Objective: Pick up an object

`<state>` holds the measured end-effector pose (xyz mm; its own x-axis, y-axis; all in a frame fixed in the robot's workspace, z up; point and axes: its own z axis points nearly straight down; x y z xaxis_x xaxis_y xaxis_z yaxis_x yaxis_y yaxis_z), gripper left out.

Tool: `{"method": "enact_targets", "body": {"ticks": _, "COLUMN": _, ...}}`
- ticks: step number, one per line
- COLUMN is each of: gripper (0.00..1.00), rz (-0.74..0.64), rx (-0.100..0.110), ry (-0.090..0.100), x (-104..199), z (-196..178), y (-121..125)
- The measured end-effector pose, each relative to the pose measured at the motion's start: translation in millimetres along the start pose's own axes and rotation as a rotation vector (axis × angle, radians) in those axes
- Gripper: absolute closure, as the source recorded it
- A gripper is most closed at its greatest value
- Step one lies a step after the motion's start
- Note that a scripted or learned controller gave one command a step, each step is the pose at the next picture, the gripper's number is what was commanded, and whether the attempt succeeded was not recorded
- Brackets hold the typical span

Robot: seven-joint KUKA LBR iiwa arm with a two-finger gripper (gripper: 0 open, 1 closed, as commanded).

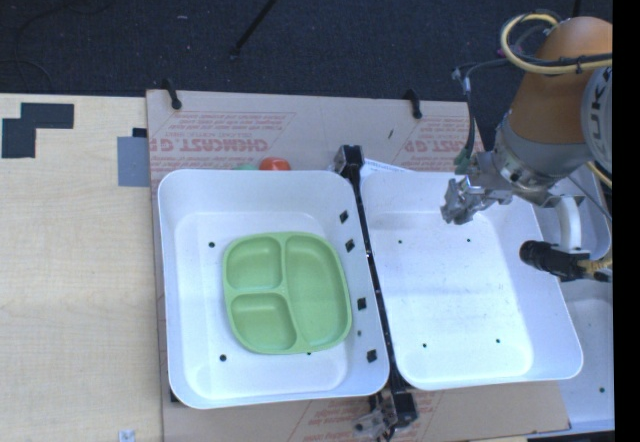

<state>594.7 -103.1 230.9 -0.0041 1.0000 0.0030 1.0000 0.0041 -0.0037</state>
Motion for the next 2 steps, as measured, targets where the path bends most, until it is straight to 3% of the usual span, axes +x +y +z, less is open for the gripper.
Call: {"method": "enact_targets", "body": {"ticks": 2, "gripper": 1.00, "rz": -0.001, "rx": 0.002, "ry": -0.001, "x": 112.0, "z": 5.4, "y": -24.1}}
